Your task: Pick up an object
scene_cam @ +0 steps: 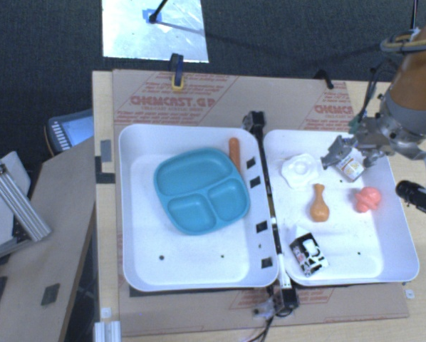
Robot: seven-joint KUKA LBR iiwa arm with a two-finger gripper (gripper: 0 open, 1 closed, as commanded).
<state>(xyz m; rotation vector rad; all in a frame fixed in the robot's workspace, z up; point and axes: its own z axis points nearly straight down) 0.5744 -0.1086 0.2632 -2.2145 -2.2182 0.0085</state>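
Observation:
The right bin (395,262) holds several small items. A white fried-egg-shaped piece (298,168) lies at its upper left. Below that sits an orange gourd-shaped toy (319,204), and a pink lumpy toy (367,199) lies to the right. A black and white object (308,254) rests near the front left corner. My gripper (347,161) hangs over the bin's upper right part, just right of the white piece and above the pink toy. A small white and yellow bit shows at its tip; I cannot make out what it is.
The left bin (138,262) carries a blue divided plate (201,189), with an orange stick-shaped toy (234,152) at the plate's upper right. A black divider (263,191) runs between the bins. A yellow clamp (177,77) sits at the bench's back edge.

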